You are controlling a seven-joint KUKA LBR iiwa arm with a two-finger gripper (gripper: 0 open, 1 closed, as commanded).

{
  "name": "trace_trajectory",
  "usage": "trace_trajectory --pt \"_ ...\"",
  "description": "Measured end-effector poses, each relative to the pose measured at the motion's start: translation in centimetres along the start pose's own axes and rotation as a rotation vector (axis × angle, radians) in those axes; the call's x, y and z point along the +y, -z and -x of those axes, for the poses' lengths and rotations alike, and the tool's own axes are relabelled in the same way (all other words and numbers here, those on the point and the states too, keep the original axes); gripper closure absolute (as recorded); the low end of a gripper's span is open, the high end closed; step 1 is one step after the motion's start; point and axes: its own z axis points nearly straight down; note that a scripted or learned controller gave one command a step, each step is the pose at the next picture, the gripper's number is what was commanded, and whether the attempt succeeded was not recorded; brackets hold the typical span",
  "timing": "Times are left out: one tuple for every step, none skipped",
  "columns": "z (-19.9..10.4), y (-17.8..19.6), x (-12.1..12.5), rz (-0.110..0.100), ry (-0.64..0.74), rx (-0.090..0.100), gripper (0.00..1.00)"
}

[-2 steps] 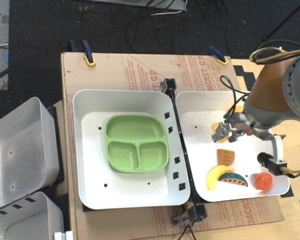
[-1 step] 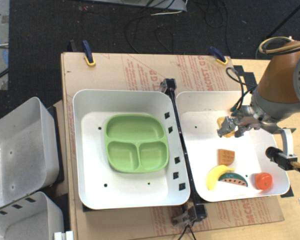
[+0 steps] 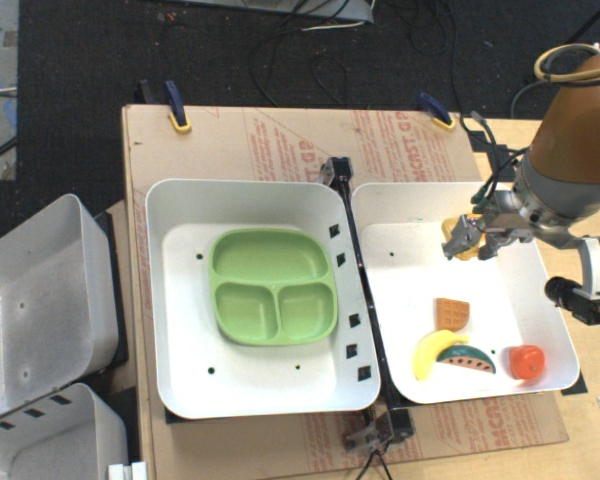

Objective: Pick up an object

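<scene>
Gripper [image 3: 467, 236] is hovering over the upper part of the right bin [image 3: 400, 208], fingers looking closed around something small and yellowish [image 3: 464, 252], though I can't tell what it is. The other items are lying well below it toward the bin's near edge: cracker [image 3: 453, 314], banana [image 3: 432, 352], watermelon slice [image 3: 469, 357] touching the banana, tomato [image 3: 527, 362] at right. Left bin [image 3: 170, 218] is holding a green divided plate [image 3: 274, 285].

Brown board surface [image 3: 280, 138] carries two white bins side by side: right bin [image 3: 420, 200] under the pincer [image 3: 467, 240], left bin [image 3: 170, 298] well away from it.
</scene>
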Motion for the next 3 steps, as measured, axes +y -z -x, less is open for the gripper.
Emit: trace_trajectory --pt "-5.9 -0.6 -0.5 -0.007 0.003 0.002 1.00" --pt "-11.0 -0.3 -0.7 -0.006 0.004 0.003 1.00" --pt "-17.1 -0.2 -2.2 -0.007 0.004 0.003 1.00"
